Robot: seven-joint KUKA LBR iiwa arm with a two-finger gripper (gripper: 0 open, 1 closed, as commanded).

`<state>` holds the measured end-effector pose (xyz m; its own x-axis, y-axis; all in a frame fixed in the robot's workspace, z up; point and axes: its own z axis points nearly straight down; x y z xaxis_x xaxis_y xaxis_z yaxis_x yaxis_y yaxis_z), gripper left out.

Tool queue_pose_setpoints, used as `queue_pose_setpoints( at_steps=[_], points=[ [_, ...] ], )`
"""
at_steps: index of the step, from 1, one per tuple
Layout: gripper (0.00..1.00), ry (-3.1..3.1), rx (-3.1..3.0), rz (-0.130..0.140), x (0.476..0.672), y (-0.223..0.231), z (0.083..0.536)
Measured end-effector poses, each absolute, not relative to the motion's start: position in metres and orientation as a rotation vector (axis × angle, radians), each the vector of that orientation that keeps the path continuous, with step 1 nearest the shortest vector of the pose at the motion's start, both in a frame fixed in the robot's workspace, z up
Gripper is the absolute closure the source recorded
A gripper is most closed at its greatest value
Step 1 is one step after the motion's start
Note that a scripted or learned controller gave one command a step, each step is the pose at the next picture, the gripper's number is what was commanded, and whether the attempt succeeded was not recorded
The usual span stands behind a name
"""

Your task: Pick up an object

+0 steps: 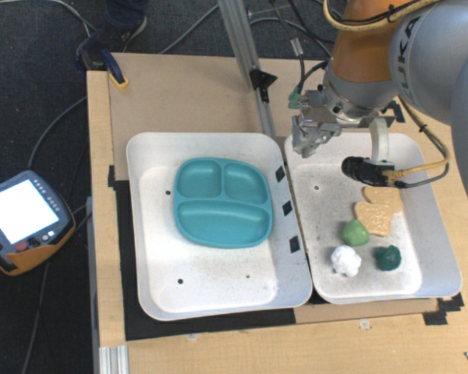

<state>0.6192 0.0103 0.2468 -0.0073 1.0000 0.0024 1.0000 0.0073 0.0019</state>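
Observation:
My gripper (pixel 306 142) hangs over the far left corner of the right bin (pixel 325 209), with nothing seen between its fingers. Toward the bin's near right lie a tan toast-like piece (pixel 377 211), a light green ball (pixel 356 233), a dark green lump (pixel 388 258) and a white crumpled object (pixel 345 260). All of them sit well apart from the gripper, nearer the front.
The left bin (pixel 152 232) bears a teal divided plate (pixel 221 202). A metal pole (pixel 242 37) rises behind the bins. On the floor to the left rests a tablet-like pendant (pixel 19 216) among cables.

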Motion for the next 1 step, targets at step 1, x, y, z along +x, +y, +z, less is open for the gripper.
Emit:
queue_pose_setpoints(
  at_steps=[1],
  points=[
    [1.0, -2.228, -2.214, -0.002, 0.6254, 0.0698, 0.2317]
  ],
)
